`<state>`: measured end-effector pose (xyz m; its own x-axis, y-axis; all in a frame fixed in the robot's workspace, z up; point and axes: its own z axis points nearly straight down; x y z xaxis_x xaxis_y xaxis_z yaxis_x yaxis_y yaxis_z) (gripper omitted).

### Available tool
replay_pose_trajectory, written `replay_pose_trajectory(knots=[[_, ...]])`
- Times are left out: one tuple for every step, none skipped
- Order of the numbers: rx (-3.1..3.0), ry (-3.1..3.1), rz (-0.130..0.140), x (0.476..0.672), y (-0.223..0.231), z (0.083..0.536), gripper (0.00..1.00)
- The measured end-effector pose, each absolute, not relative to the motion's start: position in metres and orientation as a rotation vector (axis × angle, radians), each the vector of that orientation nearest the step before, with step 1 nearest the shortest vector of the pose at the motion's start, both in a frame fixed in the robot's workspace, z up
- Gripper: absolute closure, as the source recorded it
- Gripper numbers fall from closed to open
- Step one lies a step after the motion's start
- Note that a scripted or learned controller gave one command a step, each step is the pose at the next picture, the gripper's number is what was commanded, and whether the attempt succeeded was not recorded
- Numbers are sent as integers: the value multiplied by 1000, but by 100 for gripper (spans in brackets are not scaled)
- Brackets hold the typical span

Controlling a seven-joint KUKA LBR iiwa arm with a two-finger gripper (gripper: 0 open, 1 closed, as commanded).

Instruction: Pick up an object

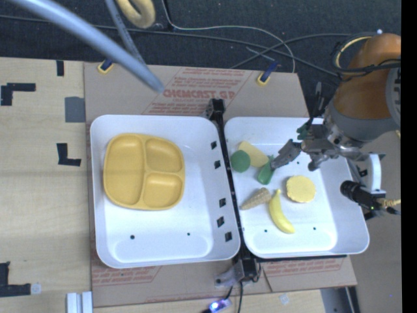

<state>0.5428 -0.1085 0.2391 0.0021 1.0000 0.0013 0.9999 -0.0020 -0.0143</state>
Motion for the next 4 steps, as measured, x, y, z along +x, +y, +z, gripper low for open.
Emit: replay_pose_trajectory(knots=[[-2219, -2222, 2, 545, -108, 246, 0], [-2218, -2220, 7, 543, -106, 202, 0], [-2217, -2219, 7, 539, -103, 158, 0], [-2216, -2219, 7, 538, -99, 113, 0]])
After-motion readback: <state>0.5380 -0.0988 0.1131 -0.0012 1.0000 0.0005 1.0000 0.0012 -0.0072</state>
